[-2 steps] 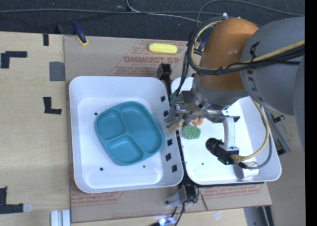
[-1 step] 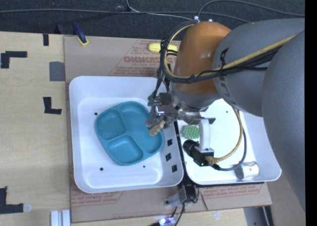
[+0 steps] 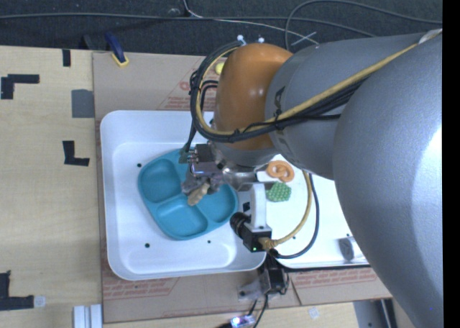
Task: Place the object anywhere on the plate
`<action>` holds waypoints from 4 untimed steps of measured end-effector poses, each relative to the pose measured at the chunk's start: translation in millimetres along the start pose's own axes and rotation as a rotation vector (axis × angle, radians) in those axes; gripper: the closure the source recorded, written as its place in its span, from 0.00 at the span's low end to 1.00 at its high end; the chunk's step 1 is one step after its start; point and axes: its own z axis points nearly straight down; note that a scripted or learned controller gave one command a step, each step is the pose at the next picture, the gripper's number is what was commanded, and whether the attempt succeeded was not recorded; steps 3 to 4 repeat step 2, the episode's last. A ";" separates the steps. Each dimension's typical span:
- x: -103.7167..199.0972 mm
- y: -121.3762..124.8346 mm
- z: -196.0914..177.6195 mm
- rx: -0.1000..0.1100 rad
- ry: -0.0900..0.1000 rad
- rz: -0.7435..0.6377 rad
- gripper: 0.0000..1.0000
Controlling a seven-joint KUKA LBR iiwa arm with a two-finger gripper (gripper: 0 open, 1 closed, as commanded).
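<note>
Position decides our next move: we see the gripper (image 3: 197, 191) directly over the blue divided plate (image 3: 167, 203) in the left bin (image 3: 118, 197), fingers closed on a small tan object (image 3: 195, 198) that hangs just above the plate's middle ridge, so release needs only a short descent.
</note>
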 end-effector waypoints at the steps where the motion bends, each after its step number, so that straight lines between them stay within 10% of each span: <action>1: 46.0 2.6 -7.3 -0.003 0.001 0.000 1.00; 2: 43.9 2.4 -7.0 -0.002 0.000 0.003 0.00; 4: 43.9 2.4 -7.0 -0.002 0.000 0.003 0.00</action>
